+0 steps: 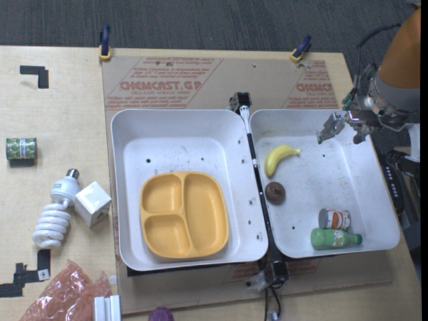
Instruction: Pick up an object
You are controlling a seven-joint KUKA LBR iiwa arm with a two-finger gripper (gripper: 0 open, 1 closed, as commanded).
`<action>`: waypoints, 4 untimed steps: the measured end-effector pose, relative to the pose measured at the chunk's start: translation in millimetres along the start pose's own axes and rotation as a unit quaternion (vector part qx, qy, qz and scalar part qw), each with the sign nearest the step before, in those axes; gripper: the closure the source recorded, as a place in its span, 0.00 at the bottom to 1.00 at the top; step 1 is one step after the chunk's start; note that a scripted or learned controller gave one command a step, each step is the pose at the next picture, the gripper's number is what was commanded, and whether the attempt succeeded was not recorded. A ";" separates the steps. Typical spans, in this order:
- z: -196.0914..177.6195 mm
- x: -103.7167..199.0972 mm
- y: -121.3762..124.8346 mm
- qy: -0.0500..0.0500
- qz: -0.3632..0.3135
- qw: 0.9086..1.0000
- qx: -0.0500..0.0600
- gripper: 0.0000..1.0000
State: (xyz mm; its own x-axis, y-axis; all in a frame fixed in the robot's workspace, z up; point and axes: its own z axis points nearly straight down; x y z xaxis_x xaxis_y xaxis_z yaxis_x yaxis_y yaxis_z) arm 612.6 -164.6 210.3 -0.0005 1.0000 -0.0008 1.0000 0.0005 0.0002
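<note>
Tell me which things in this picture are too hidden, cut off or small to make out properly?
- Gripper, camera view: small and dark over the right bin; open or shut is unclear.
- Arm: cut off by the right edge.
- Small can and green bottle: labels too small to read.
- Purple thing: cut off by the bottom edge.
- Round brown thing: too small to identify.

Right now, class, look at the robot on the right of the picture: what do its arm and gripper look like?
The arm is grey, rounded and bulky, with a broad orange band above the wrist. Thin dark cables loop beside it. The gripper is a small cluster of grey and silver metal parts with slim fingers and a green spot near the wrist.
</note>
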 end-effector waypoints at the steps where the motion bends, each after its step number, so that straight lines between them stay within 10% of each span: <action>1: 103.7 30.3 33.6 -0.001 0.001 1.000 -0.005 0.00; 3: 117.8 53.9 -88.8 0.000 0.001 1.000 0.000 0.00; 4: 107.7 53.2 -87.5 0.000 0.002 1.000 -0.001 1.00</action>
State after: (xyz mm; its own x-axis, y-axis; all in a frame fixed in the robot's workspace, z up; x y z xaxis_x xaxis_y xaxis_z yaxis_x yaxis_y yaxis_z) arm 525.1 -111.5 102.5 0.0032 1.0000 -0.0009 1.0000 -0.0032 0.0029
